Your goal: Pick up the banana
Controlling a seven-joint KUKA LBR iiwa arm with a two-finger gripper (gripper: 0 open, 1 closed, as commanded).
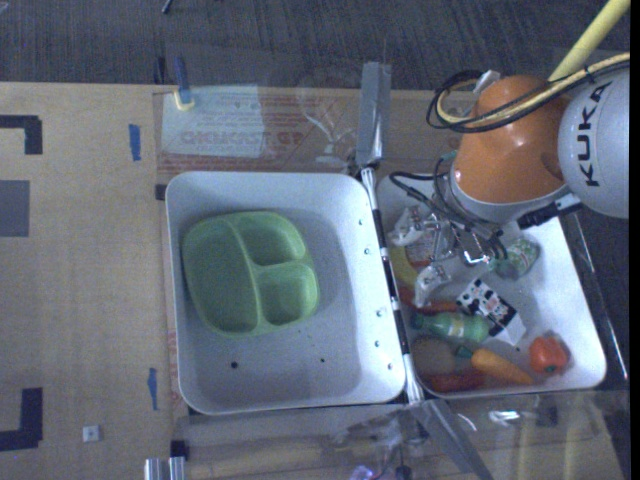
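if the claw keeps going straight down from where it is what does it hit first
Probably the banana: the claw points down into the right bin, over its left side where the yellow banana lies beside the divider. Depth is unclear from above, so it may instead meet the green bottle nearby.

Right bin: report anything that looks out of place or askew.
Nothing looks spilled or damaged. The right bin holds a loose jumble: a green bottle lying on its side, a carrot and a black-and-white patterned card lying at angles. The gripper hangs above this clutter. The green divided plate sits slightly rotated in the left bin.
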